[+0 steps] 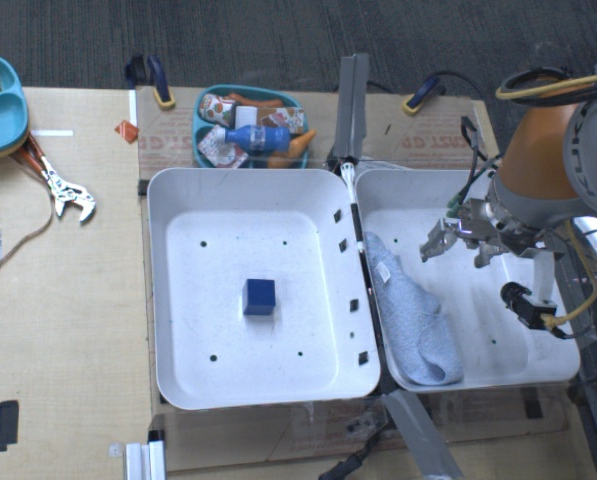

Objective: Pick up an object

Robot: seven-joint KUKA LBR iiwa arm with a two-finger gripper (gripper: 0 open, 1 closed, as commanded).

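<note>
The arm's wrist is partly cut off at the right edge. The pincer (pixel 460 240) is seen spread wide above the right bin (pixel 498 368), holding nothing. A blue block (pixel 260 297) lies in the left bin (pixel 178 348); a grey cloth (pixel 410 323) lies in the right bin.

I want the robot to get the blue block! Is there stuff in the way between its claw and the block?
Yes. The gripper hangs over the right bin, and the blue block sits in the left bin. Between them lie the grey cloth and the two bins' touching walls.
</note>
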